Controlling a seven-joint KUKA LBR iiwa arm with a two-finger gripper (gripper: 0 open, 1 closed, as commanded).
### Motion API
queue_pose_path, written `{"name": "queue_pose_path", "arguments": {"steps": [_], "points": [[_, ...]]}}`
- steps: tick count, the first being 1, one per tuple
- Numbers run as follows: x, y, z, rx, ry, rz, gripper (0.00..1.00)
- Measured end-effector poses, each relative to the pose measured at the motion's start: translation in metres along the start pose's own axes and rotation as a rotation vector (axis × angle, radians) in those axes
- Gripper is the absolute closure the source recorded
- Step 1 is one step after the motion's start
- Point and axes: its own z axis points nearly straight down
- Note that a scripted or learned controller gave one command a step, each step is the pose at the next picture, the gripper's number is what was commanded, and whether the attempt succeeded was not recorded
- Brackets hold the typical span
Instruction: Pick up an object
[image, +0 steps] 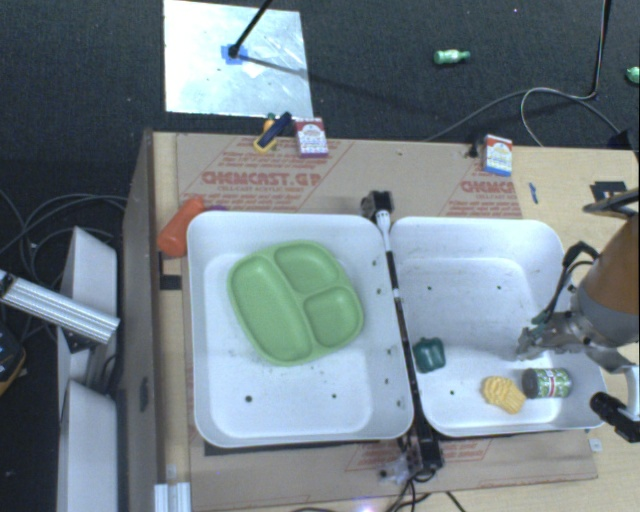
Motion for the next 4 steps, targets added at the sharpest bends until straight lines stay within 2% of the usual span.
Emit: {"name": "queue_pose_path", "arguments": {"steps": [1,2,3,4], "points": [[0.000,0.000,0.000,0.000,0.000,0.000,0.00],[0.000,0.001,-0.010,-0.002,0.000,0.000,1.00],[0.000,0.001,-0.010,-0.002,0.000,0.000,0.00],[0.000,0.002,-0.021,-0.005,0.000,-0.001,1.00]]}}
